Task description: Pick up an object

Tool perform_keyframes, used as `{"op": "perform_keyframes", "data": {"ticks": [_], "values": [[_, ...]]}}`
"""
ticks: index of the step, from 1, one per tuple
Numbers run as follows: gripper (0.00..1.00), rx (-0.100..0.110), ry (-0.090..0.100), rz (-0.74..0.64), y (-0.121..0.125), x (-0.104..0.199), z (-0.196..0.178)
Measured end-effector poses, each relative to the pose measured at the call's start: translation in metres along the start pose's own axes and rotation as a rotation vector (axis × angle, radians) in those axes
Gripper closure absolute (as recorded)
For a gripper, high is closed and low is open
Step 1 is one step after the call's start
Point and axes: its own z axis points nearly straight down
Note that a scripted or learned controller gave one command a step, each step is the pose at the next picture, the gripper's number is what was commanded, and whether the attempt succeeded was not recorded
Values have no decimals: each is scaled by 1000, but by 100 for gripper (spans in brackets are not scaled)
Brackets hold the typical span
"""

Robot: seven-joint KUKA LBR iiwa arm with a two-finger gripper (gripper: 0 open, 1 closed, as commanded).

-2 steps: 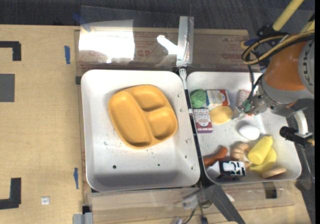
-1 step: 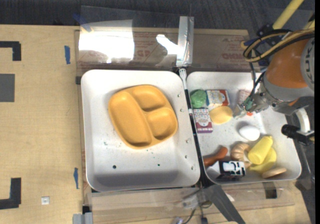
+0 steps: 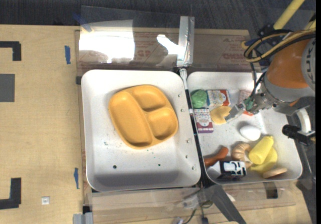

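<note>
At the bench's 2 bins, the left bin [image 3: 95, 168] carries 1 orange tray [image 3: 143, 115]; my arm [image 3: 293, 67] reaches over the right bin [image 3: 293, 165]. My gripper [image 3: 239, 109] hovers beside the yellow toy [image 3: 219, 114] near that bin's middle; I cannot tell how my fingers stand. It looks light, smooth, probably slippery; I would pinch its narrow sides.

You see the grey two-finger gripper [image 3: 235, 113] low in the right white bin [image 3: 293, 168], touching a pale yellow rounded object [image 3: 219, 114] beside the green lump [image 3: 199, 98].
</note>
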Motion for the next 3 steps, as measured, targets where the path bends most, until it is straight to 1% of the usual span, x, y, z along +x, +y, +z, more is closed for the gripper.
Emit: {"op": "perform_keyframes", "data": {"ticks": [1,2,3], "values": [[0,3,-4,-6,15,2,15],[100,-11,-14,-7,19,-1,1],[100,15,8,361,76,91,-76]]}}
